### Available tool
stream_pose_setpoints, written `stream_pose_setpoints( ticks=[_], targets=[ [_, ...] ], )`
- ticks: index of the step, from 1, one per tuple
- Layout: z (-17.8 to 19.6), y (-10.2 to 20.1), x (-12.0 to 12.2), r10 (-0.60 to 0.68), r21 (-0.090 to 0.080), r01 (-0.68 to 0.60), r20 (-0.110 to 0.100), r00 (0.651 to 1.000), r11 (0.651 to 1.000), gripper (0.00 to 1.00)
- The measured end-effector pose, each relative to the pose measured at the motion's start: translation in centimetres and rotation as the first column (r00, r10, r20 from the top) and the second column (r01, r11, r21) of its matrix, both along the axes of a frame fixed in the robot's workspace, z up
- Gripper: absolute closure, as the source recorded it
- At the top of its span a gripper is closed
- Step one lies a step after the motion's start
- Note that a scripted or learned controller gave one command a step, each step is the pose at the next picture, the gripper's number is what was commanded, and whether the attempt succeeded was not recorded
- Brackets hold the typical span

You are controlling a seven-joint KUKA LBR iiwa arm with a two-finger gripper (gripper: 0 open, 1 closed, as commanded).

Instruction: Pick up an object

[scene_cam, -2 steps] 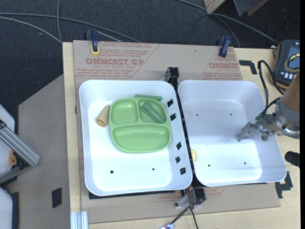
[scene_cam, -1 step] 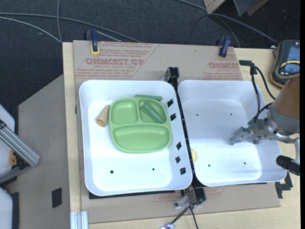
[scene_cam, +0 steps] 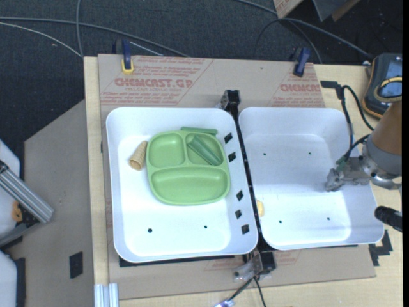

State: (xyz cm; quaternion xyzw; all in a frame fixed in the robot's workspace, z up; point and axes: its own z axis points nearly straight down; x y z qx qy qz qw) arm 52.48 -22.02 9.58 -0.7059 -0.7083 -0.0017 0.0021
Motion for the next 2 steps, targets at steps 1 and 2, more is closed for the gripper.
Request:
stream_pose_setpoints(
  ticks=[1, 2],
  targets=[
    [4.4, 0.4, -0.2, -0.003, -0.007, 0.003, 0.004, 1.000, 1.000, 1.00],
    [10.8, 0.5, 0.5, -0.002, -0.008, 0.002, 0.008, 1.000, 1.000, 1.00]
  ],
)
